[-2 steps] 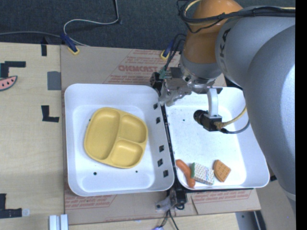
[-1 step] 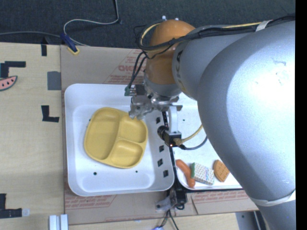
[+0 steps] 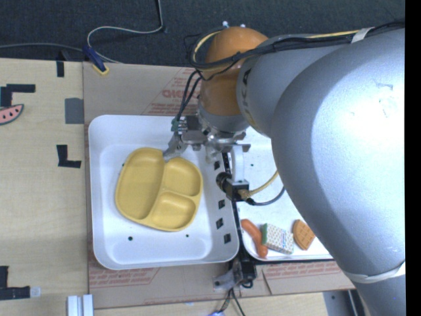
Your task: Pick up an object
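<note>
Tool (image 3: 176, 147) at yellow tray's (image 3: 159, 189) top rim — grip state unclear; left bin (image 3: 105, 242) roomy below.

Arm hides the gripper's tip and most of the right bin

The grey arm (image 3: 335, 143) runs off the top, right and bottom of the view, and covers nearly all of the right white bin (image 3: 258, 176), leaving a narrow strip near the divider and a bottom corner. The gripper (image 3: 176, 145) sits under the orange band (image 3: 227, 71); its tip at the far rim of the yellow divided plate (image 3: 159, 188) is too small and crowded by brackets to read. The round biscuit (image 3: 303, 234) is cut by the arm's edge. A pinkish shape (image 3: 10, 114) is clipped by the left edge. The wrapped packet (image 3: 279, 239) bears print too small to make out.
</note>
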Robot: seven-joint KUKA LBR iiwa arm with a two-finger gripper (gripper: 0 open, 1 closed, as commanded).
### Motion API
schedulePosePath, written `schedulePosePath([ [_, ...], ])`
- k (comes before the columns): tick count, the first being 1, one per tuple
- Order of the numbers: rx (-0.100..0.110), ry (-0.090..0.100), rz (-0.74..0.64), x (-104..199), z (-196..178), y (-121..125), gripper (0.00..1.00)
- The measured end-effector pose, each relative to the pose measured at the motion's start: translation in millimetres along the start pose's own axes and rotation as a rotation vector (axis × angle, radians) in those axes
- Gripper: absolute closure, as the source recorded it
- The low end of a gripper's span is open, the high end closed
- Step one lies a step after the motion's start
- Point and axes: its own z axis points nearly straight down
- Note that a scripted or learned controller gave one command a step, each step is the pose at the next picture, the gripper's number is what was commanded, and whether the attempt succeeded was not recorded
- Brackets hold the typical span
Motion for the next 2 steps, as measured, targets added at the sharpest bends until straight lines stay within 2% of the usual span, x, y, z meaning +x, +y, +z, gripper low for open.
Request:
schedulePosePath([
  [1,0.002,-0.001,-0.001,0.3,-9.1,-0.4,1.0],
  [2,0.002,-0.002,-0.001,0.1,-9.1,-0.4,0.0],
])
